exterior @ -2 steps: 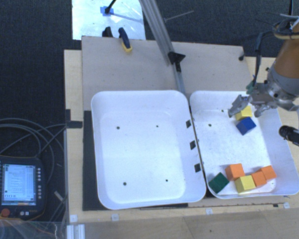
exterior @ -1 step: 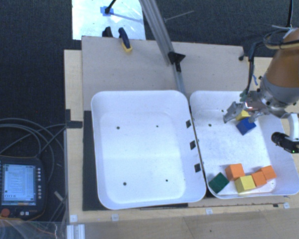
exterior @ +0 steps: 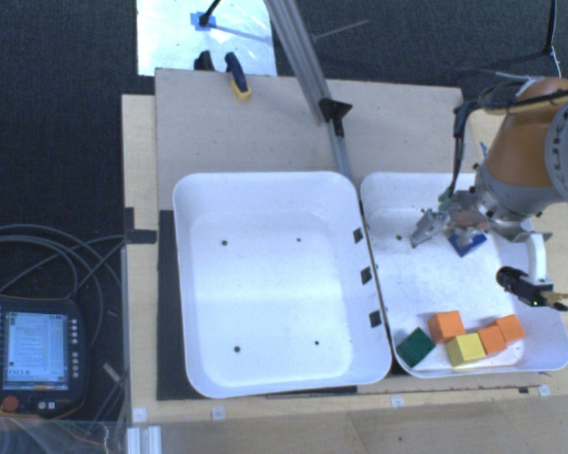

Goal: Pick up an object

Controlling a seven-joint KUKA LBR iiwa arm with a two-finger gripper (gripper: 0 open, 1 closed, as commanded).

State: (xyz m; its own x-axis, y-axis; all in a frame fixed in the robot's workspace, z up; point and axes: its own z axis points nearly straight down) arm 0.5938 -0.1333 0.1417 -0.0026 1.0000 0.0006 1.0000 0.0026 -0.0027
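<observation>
Now at the approach step, nothing seen held. Hangs low in the upper part of the right bin [exterior: 549, 356]: gripper [exterior: 432, 226], just beside a blue piece [exterior: 468, 244] half hidden under the wrist. Clenched or released, cannot tell from this slant. Lying well apart, along the near wall: green block [exterior: 416, 346], yellow block [exterior: 466, 349] and orange blocks [exterior: 445, 325], touching in a cluster. Next, probably: centre over the blue piece, drop straight, close, lift clear. Calls for care with the hidden edge.
</observation>
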